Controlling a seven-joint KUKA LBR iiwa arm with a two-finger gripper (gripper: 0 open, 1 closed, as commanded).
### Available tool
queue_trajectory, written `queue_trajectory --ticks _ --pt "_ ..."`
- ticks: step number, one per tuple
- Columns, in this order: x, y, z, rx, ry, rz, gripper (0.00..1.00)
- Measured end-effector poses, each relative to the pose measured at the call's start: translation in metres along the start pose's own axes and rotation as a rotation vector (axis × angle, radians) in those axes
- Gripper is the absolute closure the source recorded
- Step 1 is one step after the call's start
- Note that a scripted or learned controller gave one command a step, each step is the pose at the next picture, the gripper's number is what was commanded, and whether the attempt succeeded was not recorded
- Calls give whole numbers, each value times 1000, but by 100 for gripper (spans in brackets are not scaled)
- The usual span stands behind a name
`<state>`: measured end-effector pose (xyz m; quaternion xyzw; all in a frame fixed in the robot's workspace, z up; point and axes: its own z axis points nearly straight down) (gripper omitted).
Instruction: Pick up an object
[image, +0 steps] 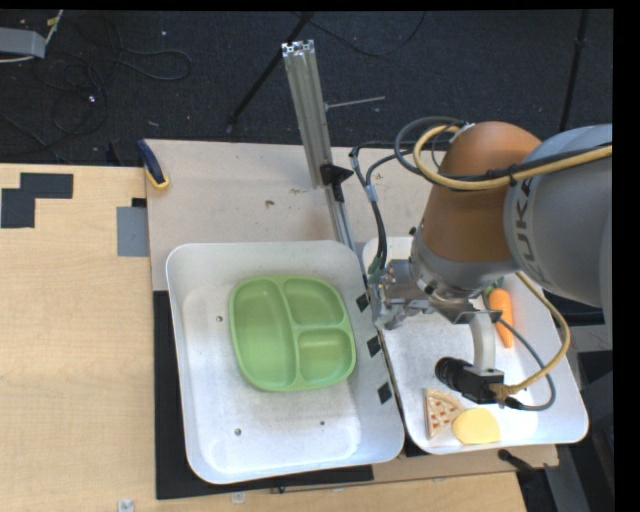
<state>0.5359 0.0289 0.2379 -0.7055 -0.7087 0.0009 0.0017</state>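
Three small things share the shallow white plastic bin (560, 422) beneath the gripper (398, 300): one orange toy carrot (503, 315) beside it, and one triangular pizza-slice toy (440, 410) and one rounded yellow piece (477, 427) nearer the camera. One green divided plastic plate (293, 332) lies in the second white bin (200, 400), on its other side. The approach is probably in hand. I cannot tell whether the gripper is spread or pressed together. Next it must centre over one thing and descend.

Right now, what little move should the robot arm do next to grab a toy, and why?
Probably slide the gripper toward the near end of the right bin, above the pizza slice, before going down. The gripper hangs by the bin's left rim; the pizza slice and a yellow piece lie uncovered at the near end.
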Motion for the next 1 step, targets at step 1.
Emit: queue_trajectory --ticks 1 --pt "48 6 14 1 -1 1 100"
